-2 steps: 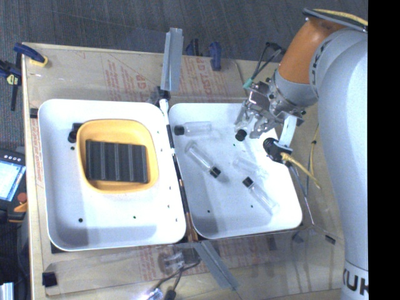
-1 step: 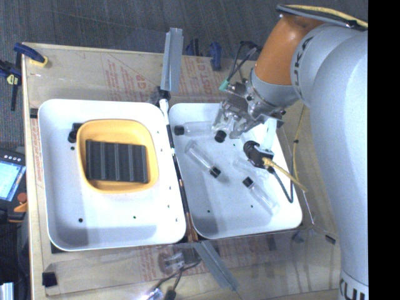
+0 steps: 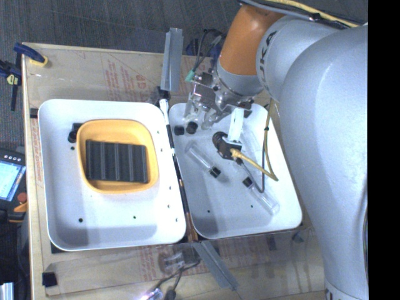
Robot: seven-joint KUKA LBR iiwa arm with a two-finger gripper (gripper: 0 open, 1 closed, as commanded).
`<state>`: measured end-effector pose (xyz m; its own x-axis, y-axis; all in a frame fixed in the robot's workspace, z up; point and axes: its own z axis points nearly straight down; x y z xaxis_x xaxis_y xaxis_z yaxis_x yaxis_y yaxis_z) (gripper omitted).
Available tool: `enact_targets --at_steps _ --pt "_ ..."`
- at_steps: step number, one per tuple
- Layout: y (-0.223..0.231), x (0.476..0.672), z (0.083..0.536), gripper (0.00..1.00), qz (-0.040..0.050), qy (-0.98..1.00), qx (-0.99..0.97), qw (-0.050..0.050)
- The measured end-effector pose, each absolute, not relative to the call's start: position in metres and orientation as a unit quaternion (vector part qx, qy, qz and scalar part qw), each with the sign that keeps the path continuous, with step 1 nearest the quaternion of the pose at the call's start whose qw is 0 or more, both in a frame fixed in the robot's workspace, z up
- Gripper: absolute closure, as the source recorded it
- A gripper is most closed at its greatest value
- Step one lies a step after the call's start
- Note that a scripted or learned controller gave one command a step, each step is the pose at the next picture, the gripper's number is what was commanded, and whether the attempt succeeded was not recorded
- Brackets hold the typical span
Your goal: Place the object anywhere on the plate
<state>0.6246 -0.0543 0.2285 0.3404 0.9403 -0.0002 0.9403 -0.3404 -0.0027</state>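
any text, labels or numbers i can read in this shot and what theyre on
None can be read for certain.
Red printing on the brown board under the bins: blurred, unreadable.
More red printing on the board's front edge: also too blurred.
Lit screen of the small device at the left edge: too small to read.
Yellow plate, white bins and arm: no markings visible.

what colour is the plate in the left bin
Yellow-orange plate with a dark grey ribbed centre, seen in the camera view.
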Motion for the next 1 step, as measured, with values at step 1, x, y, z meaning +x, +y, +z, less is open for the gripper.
enact_targets --at_steps 1 --pt "-0.0127 0.618 0.2166 1.0 0.0022 -0.679 -0.734 0.002"
